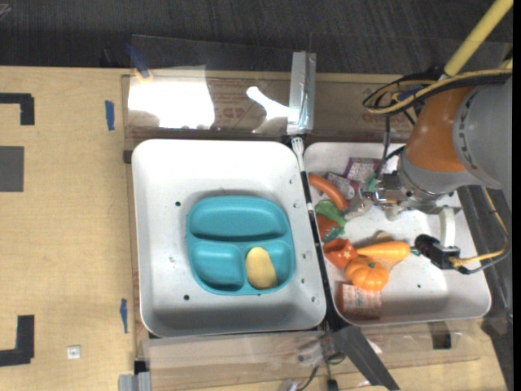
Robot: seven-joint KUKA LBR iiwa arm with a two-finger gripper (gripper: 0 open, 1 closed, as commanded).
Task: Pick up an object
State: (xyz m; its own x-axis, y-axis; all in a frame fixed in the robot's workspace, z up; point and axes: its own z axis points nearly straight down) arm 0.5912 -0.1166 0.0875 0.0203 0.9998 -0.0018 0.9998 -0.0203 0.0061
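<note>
Arm came in from 3 o'clock, orange band over the right bin. Hand sat low in that bin's upper left part; whether it was wide or narrow, can't tell, and nothing visibly held.

Right bin contents, all clustered along its left side:
- red-orange sausage-shaped piece, just at 9 o'clock of the hand, near it
- purple-white packet at 11 o'clock of the hand, close
- green piece and red pepper at 7 o'clock
- carrot at 6 o'clock, lying across, tip toward 3 o'clock
- small orange pumpkin just below the carrot, touching it
- labelled can on its side at the bin's lower left corner

Left bin had 1 teal divided tray; yellow potato-like piece lay in the tray's lower right compartment, well apart from the hand.

Bench surface was tan with black corner marks.
</note>
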